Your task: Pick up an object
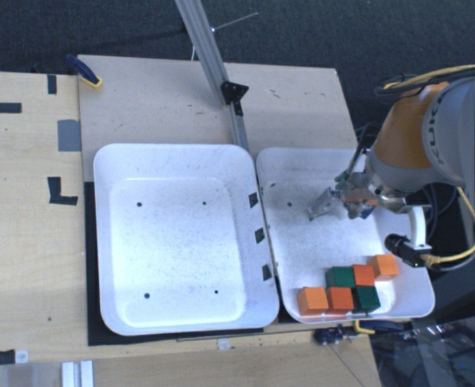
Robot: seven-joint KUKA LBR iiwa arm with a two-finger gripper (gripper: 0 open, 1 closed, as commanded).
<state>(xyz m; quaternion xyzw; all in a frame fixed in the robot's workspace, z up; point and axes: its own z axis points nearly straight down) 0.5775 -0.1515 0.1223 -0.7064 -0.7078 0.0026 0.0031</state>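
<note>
**Gripper above the right bin, blocks at the near edge**

I see the arm (431, 135) cut off at the right, over the right bin (302, 176). Its gripper (322, 205) hangs mid-bin; I cannot tell its state. Orange and green blocks (348, 289) cluster in this bin's near corner, partly blurred together.

My arm (439, 135) is showing a grey rounded housing with a broad orange band (402, 139) just above the wrist. A yellow cable (418, 79) is running over the top of the grey shell; another yellow lead is trailing below beside a black connector (402, 247). My gripper (324, 204) is presenting as small grey metal parts with orange and blue flecks at its base.
</note>
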